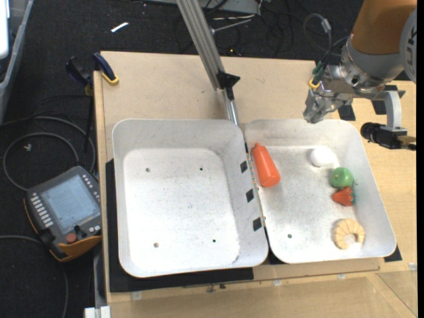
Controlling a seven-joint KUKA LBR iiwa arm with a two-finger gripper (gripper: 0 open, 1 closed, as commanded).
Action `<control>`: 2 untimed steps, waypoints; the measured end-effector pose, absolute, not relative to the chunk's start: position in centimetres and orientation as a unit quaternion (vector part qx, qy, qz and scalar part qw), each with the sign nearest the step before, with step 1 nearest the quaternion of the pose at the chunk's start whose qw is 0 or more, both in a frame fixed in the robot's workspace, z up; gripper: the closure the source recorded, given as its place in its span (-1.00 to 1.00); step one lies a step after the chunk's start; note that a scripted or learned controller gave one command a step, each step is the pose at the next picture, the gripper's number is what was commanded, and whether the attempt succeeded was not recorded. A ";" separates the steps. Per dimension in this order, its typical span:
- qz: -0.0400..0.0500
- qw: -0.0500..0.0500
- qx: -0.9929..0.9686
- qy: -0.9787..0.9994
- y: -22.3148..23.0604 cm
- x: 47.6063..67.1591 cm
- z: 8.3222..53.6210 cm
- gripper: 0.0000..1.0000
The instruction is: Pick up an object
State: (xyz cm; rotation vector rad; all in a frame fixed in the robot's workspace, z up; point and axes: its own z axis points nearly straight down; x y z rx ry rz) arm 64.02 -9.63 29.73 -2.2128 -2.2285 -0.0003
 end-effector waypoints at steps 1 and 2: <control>0.000 0.001 -0.704 -0.710 -4.3 63.6 28.7 1.00; 0.001 0.002 -0.705 -0.710 -0.2 61.6 26.4 1.00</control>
